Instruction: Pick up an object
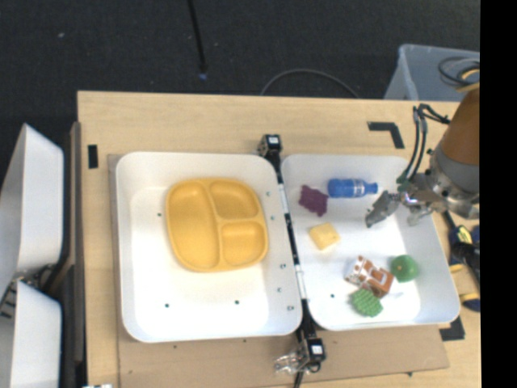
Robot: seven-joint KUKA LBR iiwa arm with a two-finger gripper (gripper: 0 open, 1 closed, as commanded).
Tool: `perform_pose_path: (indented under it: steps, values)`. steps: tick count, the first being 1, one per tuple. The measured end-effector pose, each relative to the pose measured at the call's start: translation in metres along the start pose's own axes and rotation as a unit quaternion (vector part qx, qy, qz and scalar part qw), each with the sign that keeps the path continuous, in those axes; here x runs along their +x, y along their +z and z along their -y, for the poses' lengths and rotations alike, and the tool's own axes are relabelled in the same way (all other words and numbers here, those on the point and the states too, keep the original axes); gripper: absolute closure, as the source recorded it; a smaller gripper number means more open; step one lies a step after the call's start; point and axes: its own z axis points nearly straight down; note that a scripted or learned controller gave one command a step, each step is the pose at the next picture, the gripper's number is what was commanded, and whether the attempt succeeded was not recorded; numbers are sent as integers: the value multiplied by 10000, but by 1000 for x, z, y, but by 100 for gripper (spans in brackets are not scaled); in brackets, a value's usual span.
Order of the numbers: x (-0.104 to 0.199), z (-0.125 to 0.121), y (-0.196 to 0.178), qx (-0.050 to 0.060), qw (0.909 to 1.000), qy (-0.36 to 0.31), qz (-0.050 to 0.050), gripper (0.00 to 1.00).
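We note the gripper (398, 208) spread apart, gripping nothing, at 3 o'clock of a blue bottle (351, 187) lying sideways.

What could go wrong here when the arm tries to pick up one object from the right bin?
1. The green ball, brown-white toy and green block lie close together, so the gripper may knock or catch a neighbour.
2. The blue bottle lies on its side and might roll away.
3. The gripper hangs near the right bin's far wall, so a collision seems possible.
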Motion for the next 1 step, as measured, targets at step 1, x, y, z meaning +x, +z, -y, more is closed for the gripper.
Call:
perform_pose_path:
  steps: [1]
  values:
    - [0, -3, -7, -63, 10000, -14, 14, 0]
